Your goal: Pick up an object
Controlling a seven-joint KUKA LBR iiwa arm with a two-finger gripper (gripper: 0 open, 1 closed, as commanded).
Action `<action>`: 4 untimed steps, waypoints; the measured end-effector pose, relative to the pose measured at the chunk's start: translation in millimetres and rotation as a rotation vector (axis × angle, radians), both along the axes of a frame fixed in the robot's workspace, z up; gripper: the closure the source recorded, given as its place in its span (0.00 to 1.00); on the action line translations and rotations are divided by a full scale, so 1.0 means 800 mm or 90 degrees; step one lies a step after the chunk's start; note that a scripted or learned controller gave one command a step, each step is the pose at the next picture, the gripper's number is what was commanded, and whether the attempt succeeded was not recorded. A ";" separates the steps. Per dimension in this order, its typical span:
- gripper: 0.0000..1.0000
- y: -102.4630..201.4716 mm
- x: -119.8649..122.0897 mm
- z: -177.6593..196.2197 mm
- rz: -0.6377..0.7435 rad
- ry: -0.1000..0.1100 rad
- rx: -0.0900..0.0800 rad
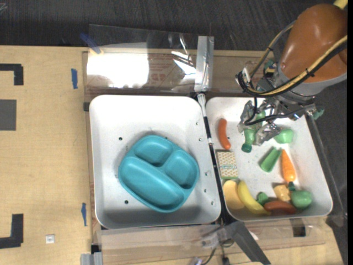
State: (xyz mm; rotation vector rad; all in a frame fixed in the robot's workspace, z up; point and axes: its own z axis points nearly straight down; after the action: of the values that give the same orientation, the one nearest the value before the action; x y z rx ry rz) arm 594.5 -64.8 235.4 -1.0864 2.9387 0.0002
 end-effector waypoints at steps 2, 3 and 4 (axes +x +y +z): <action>1.00 0.020 -0.042 0.018 0.053 -0.002 0.001; 1.00 0.076 -0.083 0.032 0.116 0.002 -0.001; 1.00 0.079 -0.007 0.094 0.064 -0.001 0.000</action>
State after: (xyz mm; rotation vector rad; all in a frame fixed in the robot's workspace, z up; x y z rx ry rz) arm 588.7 -1.8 310.3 -1.2311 2.8790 -0.0011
